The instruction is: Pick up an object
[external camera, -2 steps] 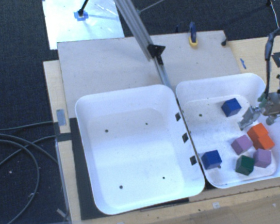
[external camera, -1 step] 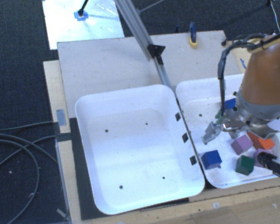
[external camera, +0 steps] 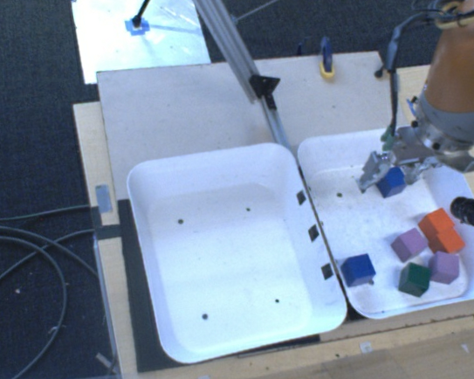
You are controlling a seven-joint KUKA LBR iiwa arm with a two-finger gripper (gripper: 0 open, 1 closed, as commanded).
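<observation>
My gripper [external camera: 387, 174] hangs over the far part of the right bin [external camera: 340, 173], reaching in from the right. A small blue block [external camera: 393, 185] sits between its grey fingers [external camera: 369, 178], and the gripper is shut on it. The block's top is hidden by the gripper body. I cannot tell whether it is lifted off the bin floor. Loose in the near part of the same bin lie a second blue cube [external camera: 358, 269], a purple block [external camera: 408, 244], an orange block [external camera: 441, 230], another purple block [external camera: 444, 268] and a green block [external camera: 414, 279].
The left bin [external camera: 152, 241] stands beside the right one, sharing a raised middle wall [external camera: 313, 226]. A slanted metal pole [external camera: 238, 51] rises behind the bins. A yellow clamp [external camera: 326, 65] grips the back board. Cables lie on the dark floor at the left.
</observation>
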